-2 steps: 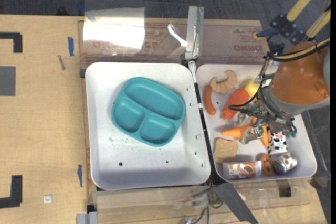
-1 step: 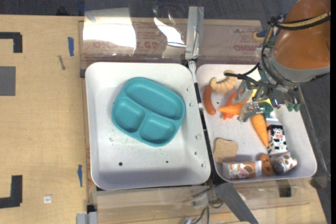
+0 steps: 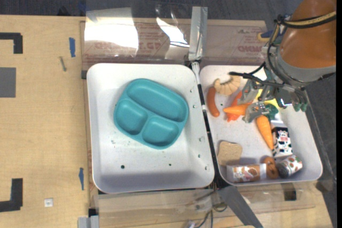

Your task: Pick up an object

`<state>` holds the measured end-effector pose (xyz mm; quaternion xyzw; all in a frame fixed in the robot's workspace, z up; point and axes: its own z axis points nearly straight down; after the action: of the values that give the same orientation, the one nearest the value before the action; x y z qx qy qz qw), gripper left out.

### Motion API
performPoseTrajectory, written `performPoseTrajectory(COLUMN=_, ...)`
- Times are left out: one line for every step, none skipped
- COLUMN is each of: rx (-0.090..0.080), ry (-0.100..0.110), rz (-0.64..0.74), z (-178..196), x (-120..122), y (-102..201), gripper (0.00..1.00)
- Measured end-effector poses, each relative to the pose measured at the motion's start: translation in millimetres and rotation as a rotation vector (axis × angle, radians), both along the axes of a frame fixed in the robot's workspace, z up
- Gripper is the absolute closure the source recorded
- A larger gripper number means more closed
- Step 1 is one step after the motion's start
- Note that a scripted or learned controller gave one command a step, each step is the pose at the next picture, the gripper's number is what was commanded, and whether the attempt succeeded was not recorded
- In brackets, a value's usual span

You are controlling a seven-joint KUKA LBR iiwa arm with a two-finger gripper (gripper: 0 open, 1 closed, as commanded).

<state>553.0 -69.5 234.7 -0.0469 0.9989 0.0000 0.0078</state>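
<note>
— Where's the pincer (image 3: 255,109) right now?

— Down inside the right bin (image 3: 315,157), near its upper middle. The arm (image 3: 310,34) with the orange band hangs above it, coming in from the right.

— Has it got anything?

— Can't tell. The metal parts are jumbled in with the toys, and I can't make out whether it's spread or closed, or whether anything sits between them.

— What's closest to it?

— An orange carrot (image 3: 264,131) lies just below it and a touch to the right, its top end right at the pincer. Another small orange piece (image 3: 235,111) sits just to its left, touching or nearly so. Something green (image 3: 273,111) peeks out on its right side.

— And farther off?

— Left of the pincer, a red sausage (image 3: 212,101) lies along the bin's left wall, with a pale croissant (image 3: 228,84) up and to the left. Below the pincer there's a slice of bread (image 3: 230,152), a small jar (image 3: 247,172) on its side, and a black-and-white carton (image 3: 281,141) down to the right.

— The other bin?

— Well to the left, the left bin (image 3: 101,131) holds a teal divided plate (image 3: 151,112).
</note>
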Motion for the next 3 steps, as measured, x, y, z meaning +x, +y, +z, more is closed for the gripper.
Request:
performPoseTrajectory(rx=0.0, ry=-0.009, rz=0.002, z=11, x=2, y=1, gripper=1.0)
performPoseTrajectory(rx=0.001, ry=0.007, rz=-0.029, z=43, x=-59, y=40, gripper=1.0)
performPoseTrajectory(rx=0.0, ry=0.008, rz=0.051, z=57, x=37, y=38, gripper=1.0)
